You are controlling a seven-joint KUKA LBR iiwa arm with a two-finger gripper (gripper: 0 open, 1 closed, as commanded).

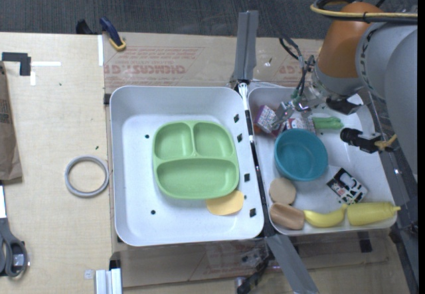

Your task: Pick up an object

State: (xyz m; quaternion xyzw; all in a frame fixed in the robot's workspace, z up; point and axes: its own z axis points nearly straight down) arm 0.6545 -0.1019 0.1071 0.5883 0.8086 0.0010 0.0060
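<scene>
Arm low over the far end of the right bin — a pick not yet made.

Nearest the camera, the right bin holds a yellow squeeze bottle, a banana and two tan rounds of toy food; behind them a blue bowl, and behind that a crinkled snack packet. The left bin carries a green divided plate. For a clean pick, I would choose something apart from its neighbours — the packet lies tight against the bowl, so a straight descent risks nudging both. The gripper sits at the far end, just beside the packet, wrist pitched down from the right; whether the fingers are spread or closed I cannot tell, and nothing visibly sits between them.
</scene>
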